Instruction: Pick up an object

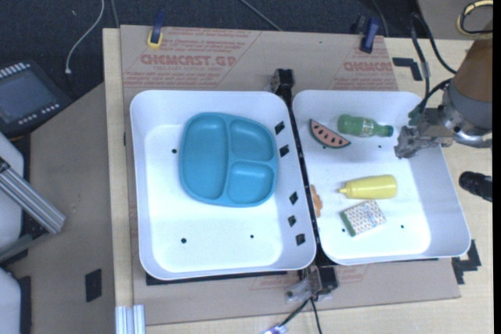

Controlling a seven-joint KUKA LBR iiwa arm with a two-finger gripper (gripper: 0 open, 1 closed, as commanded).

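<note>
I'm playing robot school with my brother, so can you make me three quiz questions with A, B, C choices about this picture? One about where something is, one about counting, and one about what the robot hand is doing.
1. Where is the blue plate?
A. In the left bin
B. In the right bin
C. On the floor

2. How many things lie in the right bin?
A. Two
B. Four
C. Seven

3. What is the gripper doing?
A. Lifting the blue plate
B. Carrying the yellow bottle
C. Sitting at the right bin's far right side with nothing seen in it

Answers:
1. A, the plate rests on the left bin floor.
2. B, there is a watermelon slice, a green bottle, a yellow bottle and a patterned packet.
3. C, all four things lie apart from it on the bin floor.
</note>
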